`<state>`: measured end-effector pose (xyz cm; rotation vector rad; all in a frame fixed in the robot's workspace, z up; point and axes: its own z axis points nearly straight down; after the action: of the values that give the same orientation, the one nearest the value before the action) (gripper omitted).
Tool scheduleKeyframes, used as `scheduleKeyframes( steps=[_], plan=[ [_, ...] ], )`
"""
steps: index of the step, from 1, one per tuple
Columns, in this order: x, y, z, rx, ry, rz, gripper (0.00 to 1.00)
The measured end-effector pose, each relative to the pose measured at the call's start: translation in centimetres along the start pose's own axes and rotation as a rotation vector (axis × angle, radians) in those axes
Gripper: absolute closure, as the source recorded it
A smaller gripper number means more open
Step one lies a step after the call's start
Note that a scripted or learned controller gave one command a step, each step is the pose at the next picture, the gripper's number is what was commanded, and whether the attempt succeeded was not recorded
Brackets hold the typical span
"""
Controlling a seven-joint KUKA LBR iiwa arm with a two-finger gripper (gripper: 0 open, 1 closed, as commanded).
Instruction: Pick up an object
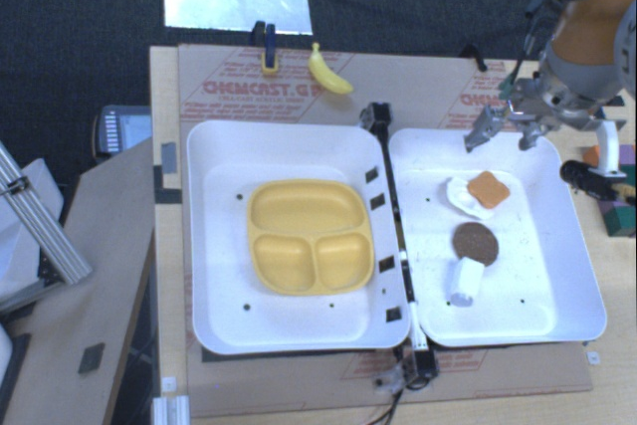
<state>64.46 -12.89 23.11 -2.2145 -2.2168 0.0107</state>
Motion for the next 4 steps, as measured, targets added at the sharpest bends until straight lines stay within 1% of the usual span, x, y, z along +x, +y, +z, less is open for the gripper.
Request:
scheduleKeyframes(
  steps=[1,2,3,4],
  plan=[
    [0.0,0.2,-0.8,-0.012,-0.002,-0.002,0.00],
    [0.5,-0.2,5.3,-0.008,-0.001,-0.001,0.00],
    [0.4,-0.2,9.4,-0.009,-0.001,0.000,0.00],
    [0.4,0.0,14.5,-0.014,-0.002,-0.001,0.00]
  ],
)
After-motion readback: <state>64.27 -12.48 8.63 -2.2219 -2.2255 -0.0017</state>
